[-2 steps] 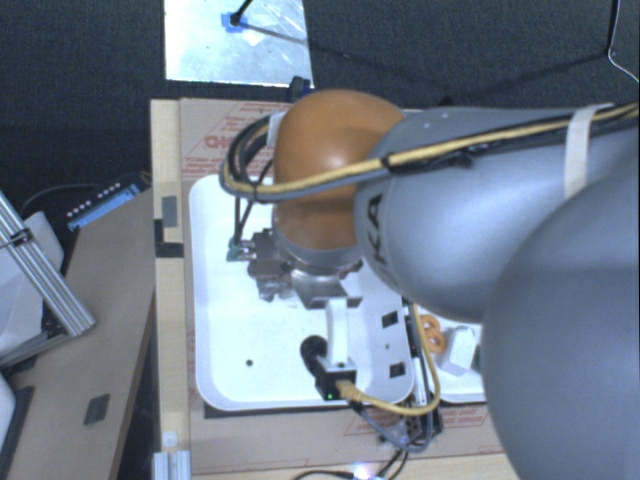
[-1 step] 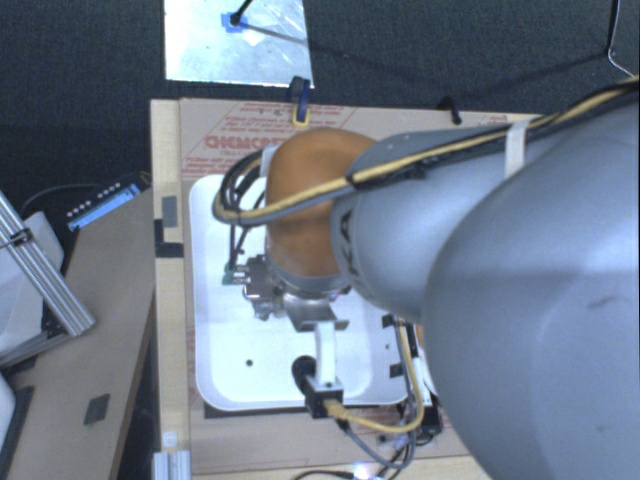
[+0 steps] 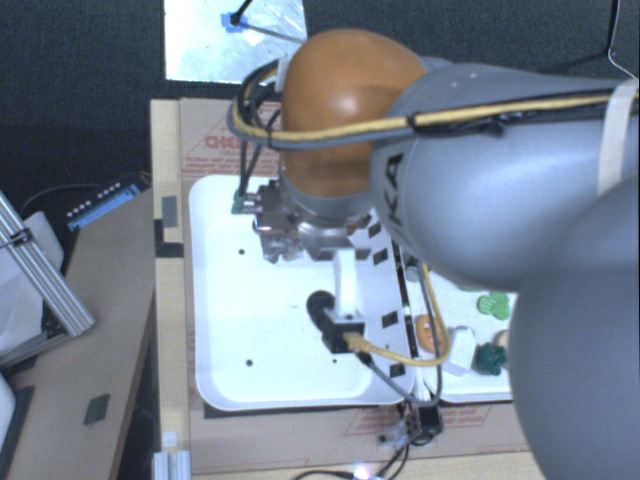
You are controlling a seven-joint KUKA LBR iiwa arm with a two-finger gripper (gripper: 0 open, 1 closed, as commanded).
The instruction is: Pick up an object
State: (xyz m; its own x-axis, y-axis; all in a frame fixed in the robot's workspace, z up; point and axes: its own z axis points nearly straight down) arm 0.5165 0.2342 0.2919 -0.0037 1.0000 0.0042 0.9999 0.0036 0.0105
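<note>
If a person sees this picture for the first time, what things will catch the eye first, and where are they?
First comes the big grey arm with its orange band, reaching in from the right and covering the upper middle. Below it lies the left white bin, with a yellow cable looping at its right edge. Small green objects lie in the right bin, low right.

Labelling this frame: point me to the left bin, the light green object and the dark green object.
left bin [image 3: 235, 318]: camera view, bare floor.
light green object [image 3: 493, 306]: camera view, its middle.
dark green object [image 3: 489, 358]: camera view, its middle.
</note>
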